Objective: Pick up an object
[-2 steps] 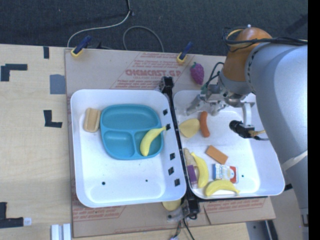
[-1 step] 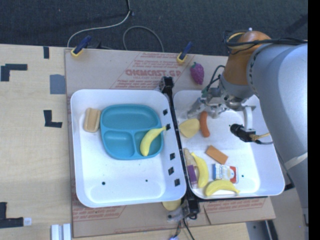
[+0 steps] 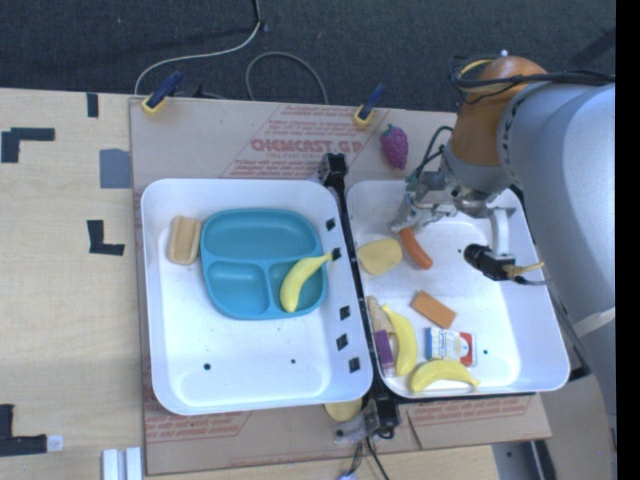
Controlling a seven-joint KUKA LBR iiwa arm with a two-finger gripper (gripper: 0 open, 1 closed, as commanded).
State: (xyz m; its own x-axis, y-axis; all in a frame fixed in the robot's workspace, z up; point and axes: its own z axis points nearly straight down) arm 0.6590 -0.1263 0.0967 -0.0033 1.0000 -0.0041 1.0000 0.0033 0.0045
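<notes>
My gripper [image 3: 412, 218] hangs over the back of the right bin [image 3: 505, 313], coming off the orange-banded wrist [image 3: 490, 118]. Just below its tip lies a short orange-red stick [image 3: 417, 251], and a pale yellow round slice [image 3: 380, 256] rests to the left of that. Further forward in this bin are an orange block [image 3: 433, 309], a yellow banana [image 3: 403, 338], a second banana [image 3: 443, 375] and a small white carton [image 3: 448, 345]. Nothing is visibly lifted off the bin floor.
The left bin [image 3: 200, 363] bears a blue divided plate [image 3: 250, 268] with a banana [image 3: 300, 281] on it and a tan piece [image 3: 183, 239] beside it. Purple grapes [image 3: 394, 146] lie behind the right bin. A black divider [image 3: 345, 268] separates the bins.
</notes>
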